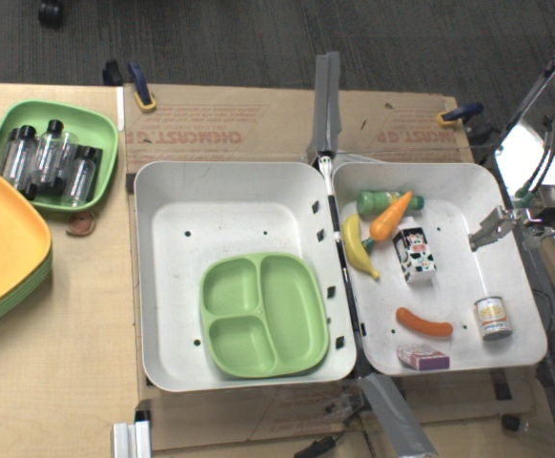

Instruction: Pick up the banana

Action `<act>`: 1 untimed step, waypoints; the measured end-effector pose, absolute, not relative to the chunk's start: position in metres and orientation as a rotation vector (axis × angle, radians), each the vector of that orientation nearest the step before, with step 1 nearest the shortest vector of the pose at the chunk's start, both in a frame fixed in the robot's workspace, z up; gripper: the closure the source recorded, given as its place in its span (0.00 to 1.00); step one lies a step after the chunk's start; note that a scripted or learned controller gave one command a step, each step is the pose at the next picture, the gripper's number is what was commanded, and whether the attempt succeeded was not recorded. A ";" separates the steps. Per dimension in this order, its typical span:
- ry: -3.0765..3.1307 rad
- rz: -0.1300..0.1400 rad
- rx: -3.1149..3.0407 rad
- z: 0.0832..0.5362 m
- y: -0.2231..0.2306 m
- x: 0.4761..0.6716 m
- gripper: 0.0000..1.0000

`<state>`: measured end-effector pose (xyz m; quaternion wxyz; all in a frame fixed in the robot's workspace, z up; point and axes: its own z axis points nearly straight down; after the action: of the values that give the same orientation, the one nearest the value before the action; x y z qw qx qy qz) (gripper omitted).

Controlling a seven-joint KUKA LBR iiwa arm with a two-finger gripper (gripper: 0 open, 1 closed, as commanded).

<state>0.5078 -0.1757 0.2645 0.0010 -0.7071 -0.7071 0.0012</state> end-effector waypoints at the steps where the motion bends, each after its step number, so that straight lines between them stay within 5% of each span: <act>1: -2.219 0.006 -2.220 0.272 -0.176 0.508 1.00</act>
<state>0.5081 -0.1763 0.2724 0.0015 -0.7073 -0.7069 0.0020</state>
